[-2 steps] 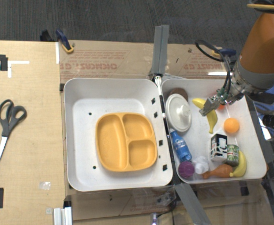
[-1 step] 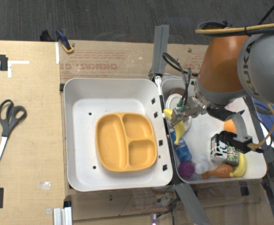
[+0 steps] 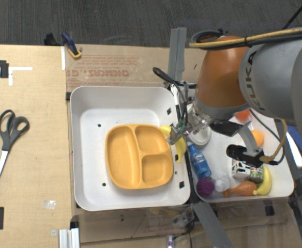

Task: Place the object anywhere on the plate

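Yellow object (image 3: 180, 144), apparently a small banana-like toy, sits at the right rim of the left bin (image 3: 84, 154), just beside the right edge of the orange divided plate (image 3: 139, 155) and touching or nearly touching the gripper (image 3: 176, 133) above it. The gripper's dark fingers point down at the top end of the yellow object, and a bit of yellow shows beside their tips, but the view does not settle whether they are spread or pinched on it. The plate lies flat in the middle of the left bin with three compartments, one long on its left and two smaller on its right, and bare white floor rings it on the top, left and bottom sides. The grey arm (image 3: 275, 71) with its orange band (image 3: 221, 76) reaches in from the right and covers much of the right bin (image 3: 283, 187). In that bin a blue bottle (image 3: 198, 162) lies tilted near the shared wall, a purple ball (image 3: 205, 186) rests below it, and a second banana (image 3: 265, 182) and a carrot-like piece (image 3: 241, 189) crowd the lower right corner. Scissors (image 3: 7, 138) lie well apart on the wooden bench (image 3: 32, 190) to the left.
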`<state>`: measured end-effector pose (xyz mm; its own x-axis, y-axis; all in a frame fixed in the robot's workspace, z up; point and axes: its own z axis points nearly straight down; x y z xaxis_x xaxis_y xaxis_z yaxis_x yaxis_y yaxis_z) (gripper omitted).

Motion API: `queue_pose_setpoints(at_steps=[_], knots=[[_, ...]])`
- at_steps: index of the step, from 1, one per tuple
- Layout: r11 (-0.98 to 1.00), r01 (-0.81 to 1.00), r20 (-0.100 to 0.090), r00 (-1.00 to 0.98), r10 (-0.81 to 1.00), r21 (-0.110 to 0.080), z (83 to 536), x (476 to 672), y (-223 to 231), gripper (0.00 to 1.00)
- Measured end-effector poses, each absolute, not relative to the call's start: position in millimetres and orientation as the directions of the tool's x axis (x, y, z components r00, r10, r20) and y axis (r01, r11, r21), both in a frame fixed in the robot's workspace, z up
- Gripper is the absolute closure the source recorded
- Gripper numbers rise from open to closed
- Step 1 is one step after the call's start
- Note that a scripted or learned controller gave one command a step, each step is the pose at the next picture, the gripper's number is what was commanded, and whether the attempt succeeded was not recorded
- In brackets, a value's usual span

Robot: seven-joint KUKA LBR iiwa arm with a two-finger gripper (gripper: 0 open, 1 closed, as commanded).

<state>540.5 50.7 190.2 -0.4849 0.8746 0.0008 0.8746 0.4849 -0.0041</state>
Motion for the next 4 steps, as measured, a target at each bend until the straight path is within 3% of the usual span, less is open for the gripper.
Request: queue_pose_setpoints(at_steps=[1, 2, 3, 4], knots=[[0.587, 0.810, -0.001, -0.587, 0.810, -0.001, 190.6, 594.7, 96.4, 1.00], [0.606, 0.796, 0.000, -0.606, 0.796, -0.003, 250.7, 538.9, 143.4, 1.00], [0.498, 0.867, -0.002, -0.498, 0.867, -0.003, 306.3, 494.7, 204.9, 1.00], [0.498, 0.867, -0.002, -0.498, 0.867, -0.003, 306.3, 494.8, 204.8, 0.00]])
